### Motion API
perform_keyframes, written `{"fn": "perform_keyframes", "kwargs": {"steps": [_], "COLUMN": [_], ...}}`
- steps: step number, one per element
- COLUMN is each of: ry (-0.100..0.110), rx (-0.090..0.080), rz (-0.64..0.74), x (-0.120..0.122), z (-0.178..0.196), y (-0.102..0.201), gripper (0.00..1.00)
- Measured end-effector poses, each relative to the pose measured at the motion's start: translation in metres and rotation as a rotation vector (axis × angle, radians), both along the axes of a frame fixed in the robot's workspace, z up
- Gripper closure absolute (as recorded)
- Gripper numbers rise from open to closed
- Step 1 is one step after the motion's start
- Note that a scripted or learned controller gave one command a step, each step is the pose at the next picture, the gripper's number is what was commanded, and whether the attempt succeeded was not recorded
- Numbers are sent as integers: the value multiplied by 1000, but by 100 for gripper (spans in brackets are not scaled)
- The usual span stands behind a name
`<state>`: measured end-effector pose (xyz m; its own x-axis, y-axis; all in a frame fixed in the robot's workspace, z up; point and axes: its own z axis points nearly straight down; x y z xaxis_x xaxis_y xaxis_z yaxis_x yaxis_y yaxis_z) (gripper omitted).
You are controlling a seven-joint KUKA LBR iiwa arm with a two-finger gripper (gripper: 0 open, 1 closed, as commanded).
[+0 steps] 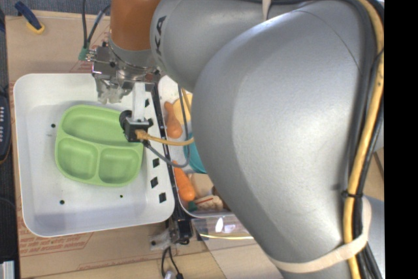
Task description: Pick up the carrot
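The carrot (185, 185) is a short orange piece lying in the right bin (171, 202) close to its left wall, mostly hidden under the arm. My gripper (112, 92) hangs over the back of the left bin (32, 160), just above the far rim of a green divided plate (98, 146). It is well left of and behind the carrot, with nothing seen in it.
A paler orange object (174, 117) and a teal item (193, 157) lie in the right bin behind the carrot. The big grey arm (281, 114) covers most of that bin. The divider between the bins runs just left of the carrot.
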<state>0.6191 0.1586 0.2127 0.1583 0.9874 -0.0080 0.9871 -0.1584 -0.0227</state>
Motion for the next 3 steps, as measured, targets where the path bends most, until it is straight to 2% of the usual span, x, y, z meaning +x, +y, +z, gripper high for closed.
{"fn": "perform_keyframes", "kwargs": {"steps": [1,2,3], "ry": [-22,-9,-14], "rx": [4,-5,1], "rz": [30,-194,88], "x": [-17,-44,-87], "z": [90,16,78], "y": [46,59,30], "gripper": [100,100,100]}}
